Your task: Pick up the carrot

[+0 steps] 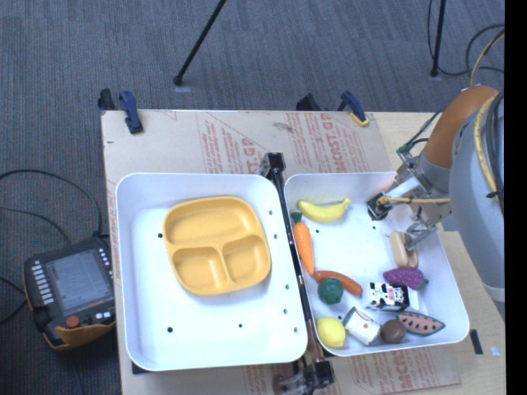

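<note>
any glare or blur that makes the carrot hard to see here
Camera view: even, soft light with faint shadows; the carrot is clear against the white bin, no glare on it; the gripper looks slightly soft, and small toys at the bin's near corner are low in detail.

Dark grey carpet is covering the floor around a bench topped with printed brown cardboard, which blue clamps are gripping along its far edge. Thin black tripod legs are slanting across the carpet beyond the bench, and a handheld control pendant with a grey screen is lying on the floor at the left, its black cable looping away.
</note>
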### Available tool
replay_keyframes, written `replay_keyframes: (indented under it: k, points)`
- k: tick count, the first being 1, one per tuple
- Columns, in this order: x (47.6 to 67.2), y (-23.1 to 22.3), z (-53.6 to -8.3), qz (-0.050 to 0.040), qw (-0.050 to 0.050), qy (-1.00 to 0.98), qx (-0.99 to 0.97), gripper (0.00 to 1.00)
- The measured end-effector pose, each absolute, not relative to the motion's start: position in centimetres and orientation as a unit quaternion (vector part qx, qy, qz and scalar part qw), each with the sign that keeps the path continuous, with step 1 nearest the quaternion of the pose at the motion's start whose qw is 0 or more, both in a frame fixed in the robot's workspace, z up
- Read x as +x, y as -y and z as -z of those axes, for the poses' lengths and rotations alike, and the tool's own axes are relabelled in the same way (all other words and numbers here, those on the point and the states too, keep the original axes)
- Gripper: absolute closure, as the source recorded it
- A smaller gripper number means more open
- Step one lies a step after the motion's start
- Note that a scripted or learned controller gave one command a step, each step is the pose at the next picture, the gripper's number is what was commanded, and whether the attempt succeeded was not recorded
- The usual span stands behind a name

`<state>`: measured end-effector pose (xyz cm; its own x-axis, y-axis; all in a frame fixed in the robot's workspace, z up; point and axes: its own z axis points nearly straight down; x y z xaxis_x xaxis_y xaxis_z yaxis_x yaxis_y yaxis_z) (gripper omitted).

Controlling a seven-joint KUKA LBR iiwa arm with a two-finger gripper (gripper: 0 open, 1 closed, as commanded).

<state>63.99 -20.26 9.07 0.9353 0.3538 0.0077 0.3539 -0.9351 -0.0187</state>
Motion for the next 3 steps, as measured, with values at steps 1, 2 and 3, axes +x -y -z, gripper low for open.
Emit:
replay_keyframes:
  k: [1,2,3]
  points:
    - [59.2,9.0,-8.8,-0.0040,0.006,0.200,-0.980,0.00]
    - [61.5,8.8,-8.8,-0.0038,0.003,0.133,-0.991,0.00]
    - [61.4,8.6,-9.6,-0.0081,0.006,0.152,-0.988,1.00]
